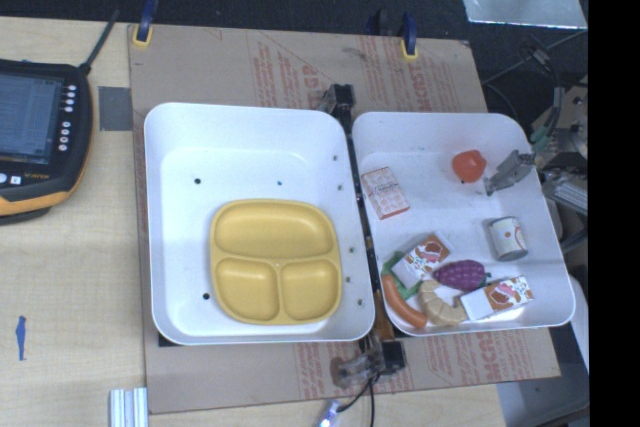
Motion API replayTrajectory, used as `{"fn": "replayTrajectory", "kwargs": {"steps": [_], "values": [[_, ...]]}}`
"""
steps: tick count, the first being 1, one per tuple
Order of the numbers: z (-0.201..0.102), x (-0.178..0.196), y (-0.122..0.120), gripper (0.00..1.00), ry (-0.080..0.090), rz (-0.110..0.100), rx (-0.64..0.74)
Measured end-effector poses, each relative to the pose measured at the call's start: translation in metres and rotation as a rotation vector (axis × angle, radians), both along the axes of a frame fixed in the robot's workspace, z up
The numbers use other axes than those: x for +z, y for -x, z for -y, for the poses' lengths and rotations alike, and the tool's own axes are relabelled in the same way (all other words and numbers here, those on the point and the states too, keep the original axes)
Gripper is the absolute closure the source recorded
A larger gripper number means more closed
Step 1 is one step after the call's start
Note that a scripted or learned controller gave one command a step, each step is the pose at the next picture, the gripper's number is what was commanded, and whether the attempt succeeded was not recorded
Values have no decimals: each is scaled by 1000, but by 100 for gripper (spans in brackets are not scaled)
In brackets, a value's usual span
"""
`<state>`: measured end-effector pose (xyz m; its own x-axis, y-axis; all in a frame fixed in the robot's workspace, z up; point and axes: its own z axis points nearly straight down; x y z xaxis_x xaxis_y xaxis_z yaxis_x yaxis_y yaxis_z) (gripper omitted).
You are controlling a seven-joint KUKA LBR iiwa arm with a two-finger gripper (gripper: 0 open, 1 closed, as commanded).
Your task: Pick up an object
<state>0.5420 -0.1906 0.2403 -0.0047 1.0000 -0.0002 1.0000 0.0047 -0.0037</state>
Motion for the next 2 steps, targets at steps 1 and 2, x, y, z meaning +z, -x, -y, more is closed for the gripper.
{"fn": "replayTrajectory", "kwargs": {"steps": [1, 2], "values": [[20, -145, -85, 0, 0, -3, 2], [21, -148, -114, 0, -1, 1, 0]]}}
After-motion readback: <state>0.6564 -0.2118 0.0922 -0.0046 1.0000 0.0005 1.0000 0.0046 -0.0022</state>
